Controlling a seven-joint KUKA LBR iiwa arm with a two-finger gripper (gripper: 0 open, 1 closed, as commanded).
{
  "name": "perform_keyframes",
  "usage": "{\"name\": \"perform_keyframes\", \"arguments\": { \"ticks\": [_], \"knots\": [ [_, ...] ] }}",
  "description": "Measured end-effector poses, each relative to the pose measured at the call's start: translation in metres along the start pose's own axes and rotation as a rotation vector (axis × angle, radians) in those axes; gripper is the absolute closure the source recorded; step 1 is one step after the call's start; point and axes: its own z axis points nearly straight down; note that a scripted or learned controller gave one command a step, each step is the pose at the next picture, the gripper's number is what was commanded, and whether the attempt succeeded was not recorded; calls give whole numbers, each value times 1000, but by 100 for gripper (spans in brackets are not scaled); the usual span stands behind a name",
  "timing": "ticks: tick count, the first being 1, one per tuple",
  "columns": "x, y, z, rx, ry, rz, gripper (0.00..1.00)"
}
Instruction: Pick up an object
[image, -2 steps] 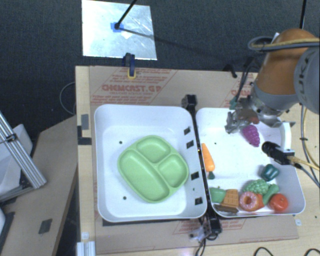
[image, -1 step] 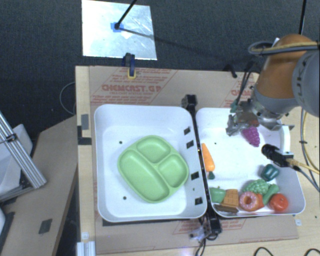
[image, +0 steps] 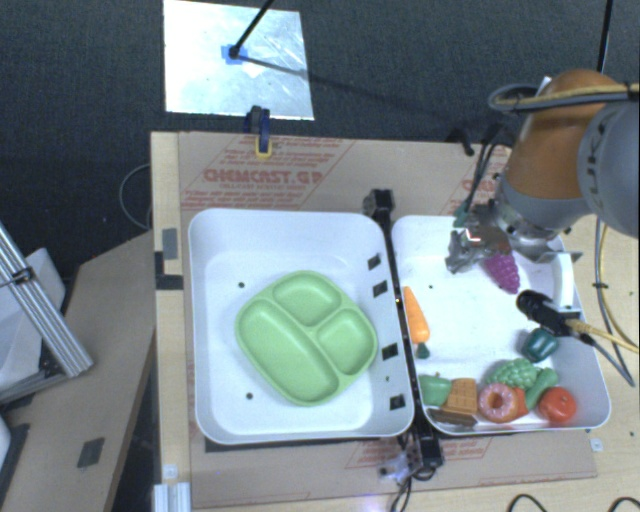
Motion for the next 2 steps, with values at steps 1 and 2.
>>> {"name": "perform_keyframes", "arguments": {
  "ticks": [1, 2],
  "knots": [
    [-9, 0, -18, -4, -1, 4, 100],
    [-9, -6, -11, -1, -1, 4, 100]
  ]
}}
